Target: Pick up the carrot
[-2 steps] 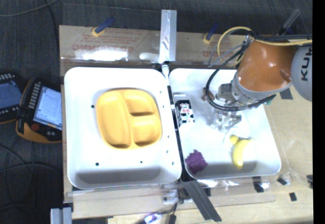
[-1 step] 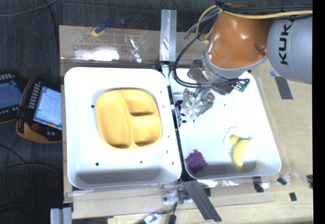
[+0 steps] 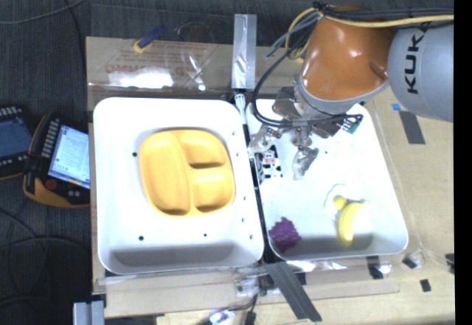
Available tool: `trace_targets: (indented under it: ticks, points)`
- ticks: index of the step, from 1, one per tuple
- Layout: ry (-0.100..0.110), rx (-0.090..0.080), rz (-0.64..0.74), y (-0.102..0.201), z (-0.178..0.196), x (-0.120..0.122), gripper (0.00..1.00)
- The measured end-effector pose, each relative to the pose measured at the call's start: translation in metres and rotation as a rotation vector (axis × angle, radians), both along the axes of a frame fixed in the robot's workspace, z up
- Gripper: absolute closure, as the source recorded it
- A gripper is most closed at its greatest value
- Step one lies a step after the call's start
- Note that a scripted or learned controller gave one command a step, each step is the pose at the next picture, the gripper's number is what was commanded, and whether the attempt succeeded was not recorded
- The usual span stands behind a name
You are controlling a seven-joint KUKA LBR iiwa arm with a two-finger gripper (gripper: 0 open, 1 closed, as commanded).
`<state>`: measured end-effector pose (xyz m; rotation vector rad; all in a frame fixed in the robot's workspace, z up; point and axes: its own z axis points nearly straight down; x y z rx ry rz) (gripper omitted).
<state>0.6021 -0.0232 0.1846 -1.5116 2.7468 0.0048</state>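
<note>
Gripper (image 3: 284, 150) over the right bin (image 3: 383, 169), fingers spread apart with nothing between them.
Below and to its right lies a banana (image 3: 346, 222); almost directly below, near the bin's front wall, a purple grape cluster (image 3: 285, 231). Leftward, the left bin (image 3: 118, 191) carries a yellow divided tray (image 3: 186, 171). Where the carrot lies cannot be told.

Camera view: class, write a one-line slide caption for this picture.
KUKA arm's gripper hovers over the right bin holding a banana and purple grapes; a yellow divided plate sits in the left bin.
</note>
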Motion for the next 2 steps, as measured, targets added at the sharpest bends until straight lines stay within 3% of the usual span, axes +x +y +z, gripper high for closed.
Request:
trace_targets:
  ticks: [1, 2]
  points:
    - [0.004, -0.001, 0.171, 0.048, -0.001, -0.103, 0.0]
    - [0.003, -0.004, 0.303, -0.021, -0.001, -0.118, 0.0]
